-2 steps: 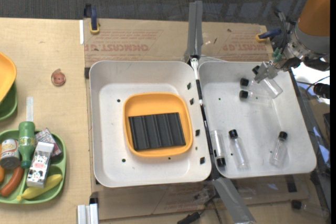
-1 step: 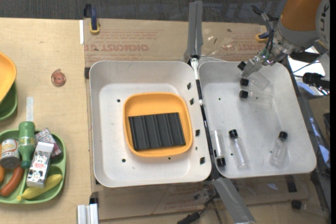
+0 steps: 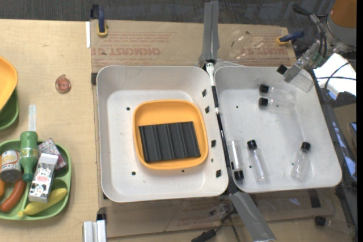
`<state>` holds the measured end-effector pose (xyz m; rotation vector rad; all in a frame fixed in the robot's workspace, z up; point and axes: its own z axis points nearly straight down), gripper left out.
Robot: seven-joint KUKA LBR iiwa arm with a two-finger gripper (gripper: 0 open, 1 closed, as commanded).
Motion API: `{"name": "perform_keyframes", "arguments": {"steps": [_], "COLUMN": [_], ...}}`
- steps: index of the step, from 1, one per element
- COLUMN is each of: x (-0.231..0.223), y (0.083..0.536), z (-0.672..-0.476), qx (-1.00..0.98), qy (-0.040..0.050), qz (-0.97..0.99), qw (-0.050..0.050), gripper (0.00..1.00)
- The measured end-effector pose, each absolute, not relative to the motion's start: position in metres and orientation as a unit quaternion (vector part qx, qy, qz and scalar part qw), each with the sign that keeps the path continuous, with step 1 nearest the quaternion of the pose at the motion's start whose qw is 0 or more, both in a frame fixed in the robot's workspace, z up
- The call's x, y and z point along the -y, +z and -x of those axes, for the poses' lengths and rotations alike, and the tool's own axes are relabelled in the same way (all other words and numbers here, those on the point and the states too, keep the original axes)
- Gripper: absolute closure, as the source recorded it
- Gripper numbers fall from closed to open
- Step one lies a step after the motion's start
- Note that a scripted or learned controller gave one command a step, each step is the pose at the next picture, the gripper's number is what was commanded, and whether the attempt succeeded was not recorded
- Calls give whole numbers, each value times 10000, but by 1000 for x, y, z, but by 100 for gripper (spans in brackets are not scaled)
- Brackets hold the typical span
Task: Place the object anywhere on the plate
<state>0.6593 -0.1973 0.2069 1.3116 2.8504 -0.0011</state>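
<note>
Vials point(image 3: 255, 160) along right bin's point(image 3: 334, 178) edges.

The gripper point(image 3: 300, 68) hangs over the right bin's point(image 3: 323, 178) far right corner, beside two vials point(image 3: 271, 89) near its far edge. Three more vials point(image 3: 255, 160) lie along its near edge. The left bin point(image 3: 113, 178) carries an orange plate point(image 3: 170, 110) at its centre.

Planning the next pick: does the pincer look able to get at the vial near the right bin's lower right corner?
Probably yes. The vial lies alone on the right bin floor, apart from the other vials, with nothing over it; the pincer hovers at that bin's upper edge.
</note>
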Motion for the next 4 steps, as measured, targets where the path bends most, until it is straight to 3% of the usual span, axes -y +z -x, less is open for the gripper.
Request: {"name": "perform_keyframes", "arguments": {"steps": [1,2,3,4], "x": [223,222,222,222], "y": [282,442,442,431], "z": [-656,-645,-645,-648], "qx": [-9441,-9605,-9605,-9917], "qy": [-2,-2,-2,3], "qz": [-3297,-2784,-2784,-1284], "qw": [23,18,19,12], "gripper": [100,100,0,0]}}
